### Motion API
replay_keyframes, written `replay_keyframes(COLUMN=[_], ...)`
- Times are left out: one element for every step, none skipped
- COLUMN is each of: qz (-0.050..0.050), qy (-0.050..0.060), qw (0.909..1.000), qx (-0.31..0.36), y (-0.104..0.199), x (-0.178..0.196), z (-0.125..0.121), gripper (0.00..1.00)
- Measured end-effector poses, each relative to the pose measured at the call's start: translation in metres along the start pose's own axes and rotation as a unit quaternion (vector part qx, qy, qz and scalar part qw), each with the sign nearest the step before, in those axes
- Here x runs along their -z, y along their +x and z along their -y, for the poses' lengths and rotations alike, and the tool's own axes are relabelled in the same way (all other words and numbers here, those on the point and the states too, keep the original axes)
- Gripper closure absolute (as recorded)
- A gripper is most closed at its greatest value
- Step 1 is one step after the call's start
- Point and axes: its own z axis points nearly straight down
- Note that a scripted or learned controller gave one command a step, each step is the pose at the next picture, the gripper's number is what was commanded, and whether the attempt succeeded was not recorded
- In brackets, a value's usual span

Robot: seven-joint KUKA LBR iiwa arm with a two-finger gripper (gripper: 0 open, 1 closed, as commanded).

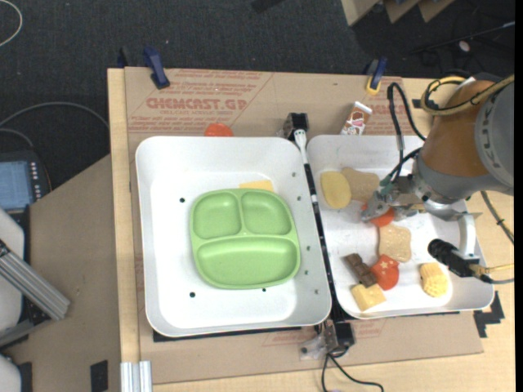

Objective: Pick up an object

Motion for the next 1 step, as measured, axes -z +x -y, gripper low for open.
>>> replay_keyframes(qz=[-0.003], qy=[-0.005], qw=[1.0000], qx=[0.006], y=[0.0936], x=[0.1335], z=[-0.0070], gripper=[1.00])
